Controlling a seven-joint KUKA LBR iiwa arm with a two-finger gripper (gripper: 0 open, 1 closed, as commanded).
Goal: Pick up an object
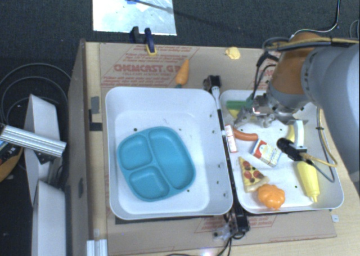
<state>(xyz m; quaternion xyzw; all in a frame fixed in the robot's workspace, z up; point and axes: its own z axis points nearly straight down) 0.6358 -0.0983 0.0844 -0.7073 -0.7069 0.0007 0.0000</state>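
**Gripper low over the crowded right bin, nothing seen in its grasp**

The gripper (254,115) hangs at the upper left of the right bin (332,196), just above the hot dog (245,134); whether it is clenched or released I cannot tell. That sausage looks the nearest target: descend straight, straddle it across its width, avoid the bin wall.

Count: two bins, one blue divided tray (155,162) in the left bin (121,103), one pizza slice (251,173), one orange pepper (271,196), one corn cob (309,180), one small carton (265,152).

From my remote station I see a blue divided tray (156,162) lying in the left white bin (121,108). Behind the bins, a toy carrot (182,73) and a small yellow piece (233,53) rest on the cardboard sheet (146,63), beside a blue clamp (142,35).
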